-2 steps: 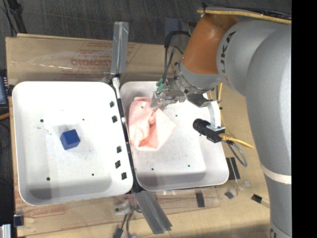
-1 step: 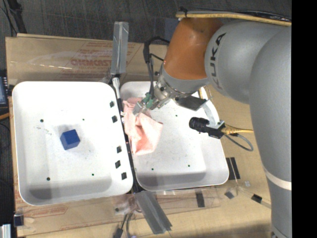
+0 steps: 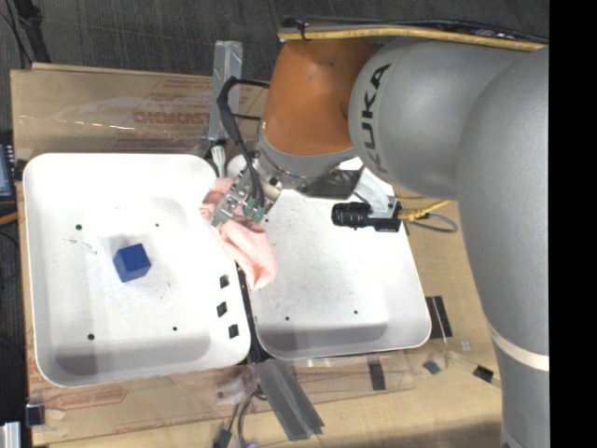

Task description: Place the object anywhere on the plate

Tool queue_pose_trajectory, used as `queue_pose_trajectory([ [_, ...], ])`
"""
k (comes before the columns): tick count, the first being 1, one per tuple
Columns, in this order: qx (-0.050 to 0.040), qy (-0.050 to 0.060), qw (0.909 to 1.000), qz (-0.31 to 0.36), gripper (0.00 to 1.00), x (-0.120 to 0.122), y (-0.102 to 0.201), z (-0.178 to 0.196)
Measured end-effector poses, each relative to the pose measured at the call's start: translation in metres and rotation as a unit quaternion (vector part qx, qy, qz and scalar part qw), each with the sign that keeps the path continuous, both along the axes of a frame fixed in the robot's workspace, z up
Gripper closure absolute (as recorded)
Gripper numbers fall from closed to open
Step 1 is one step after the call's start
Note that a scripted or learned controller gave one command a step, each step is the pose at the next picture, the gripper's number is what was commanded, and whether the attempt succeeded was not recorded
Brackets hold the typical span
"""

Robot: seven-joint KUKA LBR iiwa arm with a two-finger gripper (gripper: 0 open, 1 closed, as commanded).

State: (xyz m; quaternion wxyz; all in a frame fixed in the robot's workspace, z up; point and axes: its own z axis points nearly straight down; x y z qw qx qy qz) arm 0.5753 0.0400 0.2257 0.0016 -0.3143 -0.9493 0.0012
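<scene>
**Cloth straddling the bin divide, gripper on its top end**

Pink cloth (image 3: 254,250) is prob. the task obj: it lies crumpled over the rims where left bin (image 3: 56,171) and right bin (image 3: 373,287) meet, lower end drooping into the right one. Gripper (image 3: 241,203) sits at the cloth's upper end, touching or v. close. Open or closed on it: can't tell, too small & cluttered. Blue cube (image 3: 132,261) sits well apart in left bin.

Handling, my guess: v. light, soft, limp, not fragile. It'll sag & trail when lifted and may snag on a rim. Best hold: a bunched fold near the top, pinched deep, not a thin edge.
</scene>
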Motion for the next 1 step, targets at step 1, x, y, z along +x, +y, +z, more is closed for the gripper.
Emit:
queue_pose_trajectory([
  [1, 0.0007, -0.003, 0.9797, 0.201, 1.0, 0.0087, 0.0467, -0.0042],
])
